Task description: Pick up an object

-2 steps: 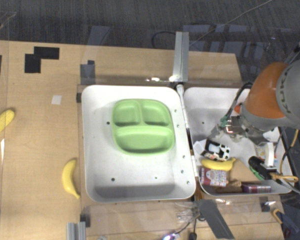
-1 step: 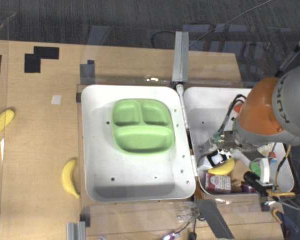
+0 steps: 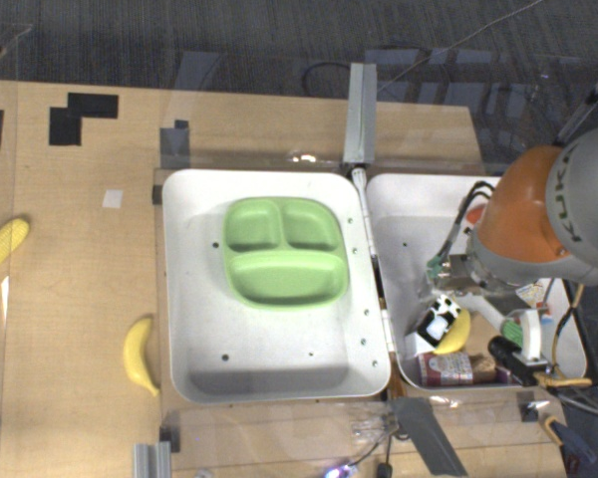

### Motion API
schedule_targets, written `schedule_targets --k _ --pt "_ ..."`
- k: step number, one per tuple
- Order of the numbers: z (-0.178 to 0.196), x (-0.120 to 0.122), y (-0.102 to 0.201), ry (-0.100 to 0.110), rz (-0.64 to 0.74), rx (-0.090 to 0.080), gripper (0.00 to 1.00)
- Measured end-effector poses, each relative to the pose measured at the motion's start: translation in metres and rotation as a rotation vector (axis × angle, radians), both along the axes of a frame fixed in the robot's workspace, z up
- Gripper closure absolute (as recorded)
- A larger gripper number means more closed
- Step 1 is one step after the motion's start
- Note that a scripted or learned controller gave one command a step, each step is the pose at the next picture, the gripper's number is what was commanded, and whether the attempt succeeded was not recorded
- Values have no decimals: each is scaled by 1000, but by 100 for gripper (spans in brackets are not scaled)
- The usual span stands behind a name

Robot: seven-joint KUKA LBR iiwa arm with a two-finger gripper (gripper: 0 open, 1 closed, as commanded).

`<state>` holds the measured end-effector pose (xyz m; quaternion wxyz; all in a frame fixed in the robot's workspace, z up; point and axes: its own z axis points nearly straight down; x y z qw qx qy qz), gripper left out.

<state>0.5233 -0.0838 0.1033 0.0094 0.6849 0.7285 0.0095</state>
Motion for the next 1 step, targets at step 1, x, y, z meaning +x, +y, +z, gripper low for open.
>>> schedule_targets --k 1 --pt "83 55 34 21 -31 0 100"
